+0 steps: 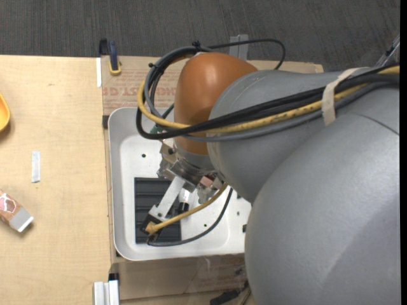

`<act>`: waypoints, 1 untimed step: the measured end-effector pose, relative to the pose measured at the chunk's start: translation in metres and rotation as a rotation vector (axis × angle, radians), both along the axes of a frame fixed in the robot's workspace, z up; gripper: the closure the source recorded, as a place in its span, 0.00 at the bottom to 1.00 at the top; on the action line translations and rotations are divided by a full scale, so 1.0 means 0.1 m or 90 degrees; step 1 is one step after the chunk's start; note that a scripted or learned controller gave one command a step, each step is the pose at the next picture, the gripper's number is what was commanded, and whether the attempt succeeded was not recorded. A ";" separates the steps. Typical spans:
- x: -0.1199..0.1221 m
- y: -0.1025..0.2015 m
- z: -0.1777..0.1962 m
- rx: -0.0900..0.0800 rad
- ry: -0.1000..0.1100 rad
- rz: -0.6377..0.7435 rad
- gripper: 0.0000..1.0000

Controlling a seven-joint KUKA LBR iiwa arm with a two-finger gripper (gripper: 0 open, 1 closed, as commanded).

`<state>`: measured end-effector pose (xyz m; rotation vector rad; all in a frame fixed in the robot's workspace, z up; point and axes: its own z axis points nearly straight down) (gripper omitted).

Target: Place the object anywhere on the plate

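Arm (305, 170) reaches in from right of frame, orange band (203, 88) at centre, wrist angled down into white bin (127, 138) at centre-low. Low over the bin floor sits gripper (181, 170), seen from above and behind; open or closed, cannot tell, nor whether it carries anything. Posture suits a reach or set-down inside this bin. Task's object: cannot identify, since the arm covers much of the bin. Orange-yellow dish rim (3, 114) at far left edge, on tan board (57, 107), may be the plate, well apart from gripper. Wrapped packet (14, 212) and pale strip (35, 168) lie loose on the board, lower left. Blue clamp (109, 51) pins the board's upper corner.
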<state>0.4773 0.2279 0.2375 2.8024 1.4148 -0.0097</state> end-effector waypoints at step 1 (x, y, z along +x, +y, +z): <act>0.00 0.00 0.00 0.000 0.000 0.000 0.00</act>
